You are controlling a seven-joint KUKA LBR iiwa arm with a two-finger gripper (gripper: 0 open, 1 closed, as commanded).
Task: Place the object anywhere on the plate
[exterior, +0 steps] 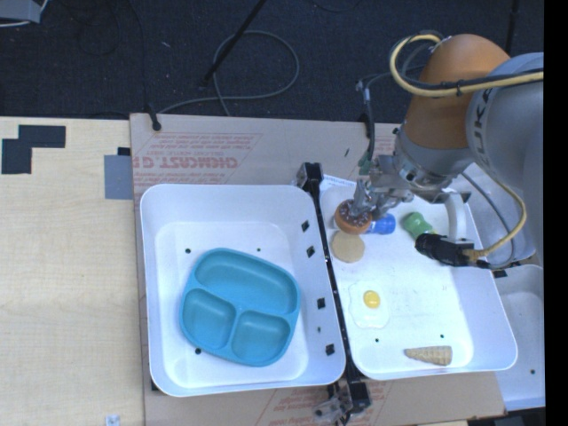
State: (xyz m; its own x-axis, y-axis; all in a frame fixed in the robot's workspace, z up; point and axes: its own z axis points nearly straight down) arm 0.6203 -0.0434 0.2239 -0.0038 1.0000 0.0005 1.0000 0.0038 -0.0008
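Observation:
A blue three-compartment plate [240, 316] lies in the left bin [160, 238]. My gripper [361, 208] hangs over the upper left corner of the right bin [479, 327]. Its fingers are closed on a brown sprinkled doughnut [351, 221], which sits at the fingertips close to the divider between the bins. The plate is well to the lower left of the gripper.
The right bin also holds a tan round disc [348, 248] just below the doughnut, a small blue piece [384, 226], a green piece [414, 223], a fried egg [370, 303] and a tan wedge [429, 355]. A black cable end [441, 248] hangs from the arm.

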